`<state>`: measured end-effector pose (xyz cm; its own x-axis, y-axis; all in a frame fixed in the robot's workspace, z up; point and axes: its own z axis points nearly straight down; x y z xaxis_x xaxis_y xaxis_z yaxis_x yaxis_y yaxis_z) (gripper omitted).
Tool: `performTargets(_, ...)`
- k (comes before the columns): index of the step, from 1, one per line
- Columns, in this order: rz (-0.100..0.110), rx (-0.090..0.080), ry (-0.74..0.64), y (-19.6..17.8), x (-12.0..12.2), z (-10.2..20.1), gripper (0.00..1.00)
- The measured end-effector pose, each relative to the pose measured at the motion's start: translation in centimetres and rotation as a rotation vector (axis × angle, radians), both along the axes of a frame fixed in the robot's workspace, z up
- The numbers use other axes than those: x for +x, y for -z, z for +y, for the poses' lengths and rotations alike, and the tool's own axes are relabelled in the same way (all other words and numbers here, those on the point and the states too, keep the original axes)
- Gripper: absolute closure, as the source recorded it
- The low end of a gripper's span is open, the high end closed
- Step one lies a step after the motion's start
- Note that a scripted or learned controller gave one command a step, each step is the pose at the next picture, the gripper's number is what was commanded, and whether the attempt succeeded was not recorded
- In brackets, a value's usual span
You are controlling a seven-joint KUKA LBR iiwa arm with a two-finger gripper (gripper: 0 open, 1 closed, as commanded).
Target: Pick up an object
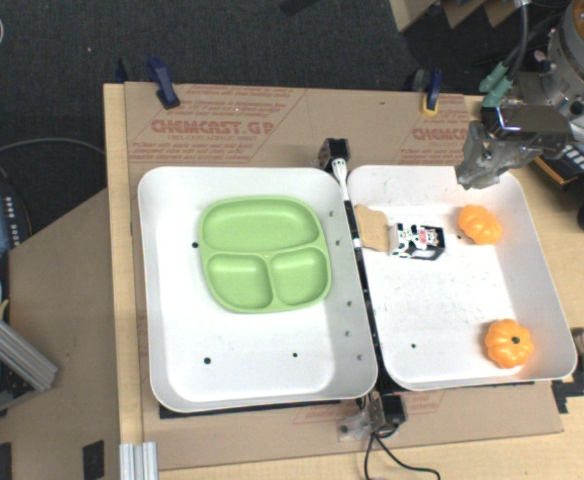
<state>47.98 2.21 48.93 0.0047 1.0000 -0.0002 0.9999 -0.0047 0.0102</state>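
Plainly, the likeliest target is the small orange pumpkin-shaped toy (pixel 481 224) lying in the far right part of the right-hand shallow white bin (pixel 452 363), since the grey two-finger gripper (pixel 480 173) hangs just beyond and above it, near that bin's far rim; whether it is released or clenched I cannot tell, and nothing is seen in its grasp. Outward from that pumpkin lie a black-and-white printed packet (pixel 418 241) and a tan cardboard scrap (pixel 371 230) to its left, a second orange pumpkin toy (pixel 508 342) nearer the camera, and farther left a green three-compartment plastic tray (pixel 265 253).
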Motion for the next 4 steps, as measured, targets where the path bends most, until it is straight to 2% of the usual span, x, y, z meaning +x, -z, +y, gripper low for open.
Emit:
performTargets(1, 0.020, -0.001, 0.004, 9.8, -0.2, -6.9, 1.00)
performTargets(2, 0.021, 0.000, 0.001, 19.4, -0.2, -10.2, 1.00)
performTargets(4, 0.010, 0.002, -0.012, 19.8, -0.1, 2.1, 1.00)
